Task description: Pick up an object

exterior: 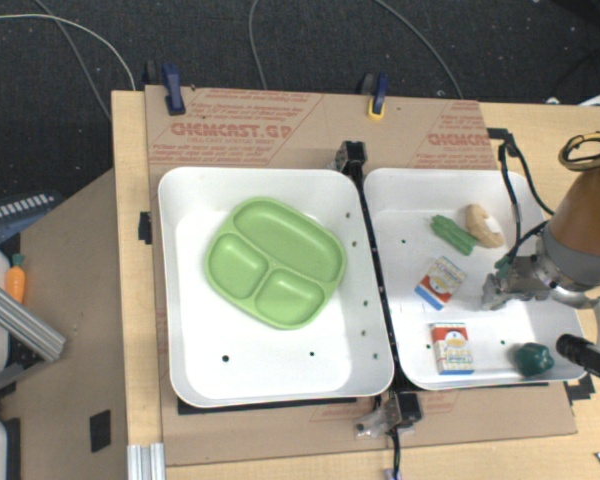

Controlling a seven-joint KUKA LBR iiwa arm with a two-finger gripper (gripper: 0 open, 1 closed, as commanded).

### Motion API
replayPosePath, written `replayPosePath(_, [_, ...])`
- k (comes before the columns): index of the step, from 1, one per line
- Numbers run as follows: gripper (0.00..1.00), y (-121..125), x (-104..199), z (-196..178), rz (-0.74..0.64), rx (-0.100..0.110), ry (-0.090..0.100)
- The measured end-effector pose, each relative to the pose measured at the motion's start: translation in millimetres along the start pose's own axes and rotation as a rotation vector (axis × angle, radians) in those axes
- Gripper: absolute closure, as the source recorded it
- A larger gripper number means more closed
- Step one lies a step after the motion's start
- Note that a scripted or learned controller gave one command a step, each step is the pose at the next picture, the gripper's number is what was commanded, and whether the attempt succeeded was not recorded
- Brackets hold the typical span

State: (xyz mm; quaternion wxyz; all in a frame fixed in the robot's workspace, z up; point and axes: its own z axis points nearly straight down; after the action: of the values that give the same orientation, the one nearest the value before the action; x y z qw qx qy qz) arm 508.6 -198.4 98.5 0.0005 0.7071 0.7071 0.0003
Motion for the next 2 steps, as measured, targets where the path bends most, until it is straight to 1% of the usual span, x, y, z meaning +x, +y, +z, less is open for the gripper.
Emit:
replayPosePath(1, [1.00, 9, 2, -59, -0.001, -0.003, -0.001])
replayPosePath(2, [1.00, 9, 2, -112, 0.000, -0.003, -0.001])
